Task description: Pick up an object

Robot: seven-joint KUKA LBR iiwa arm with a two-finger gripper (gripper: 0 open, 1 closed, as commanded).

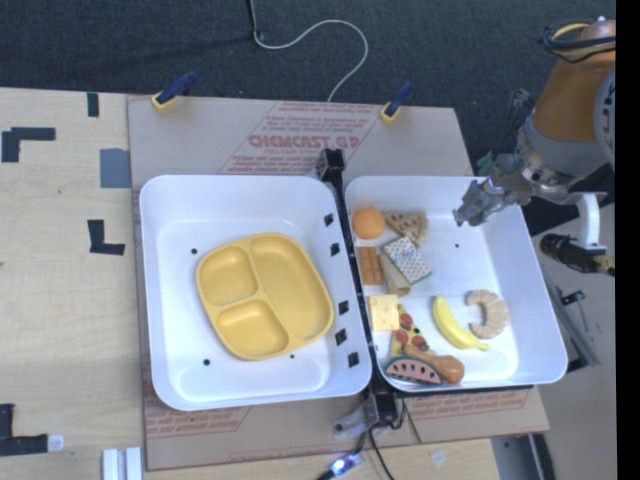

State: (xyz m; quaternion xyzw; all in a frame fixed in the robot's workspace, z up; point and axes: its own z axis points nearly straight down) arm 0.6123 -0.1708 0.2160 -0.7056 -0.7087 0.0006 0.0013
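My gripper [470, 212] hangs over the far right part of the right bin [520, 268], with nothing between its fingers. Toy food lies below and left of it: an orange ball [368, 222], a brown wedge [408, 225], a checkered packet [406, 261], a tan stick [369, 265], a yellow cheese square [385, 312], a banana [456, 325], a curved croissant [489, 311], a pizza slice [408, 336], a sausage [437, 365] and a watermelon slice [413, 373].
The left bin [170, 268] holds a yellow three-compartment plate [264, 295]. Both bins rest on a cardboard sheet [290, 138] held by clamps. A white cable [300, 33] loops behind. The arm's orange-banded wrist [575, 108] stands at the right.
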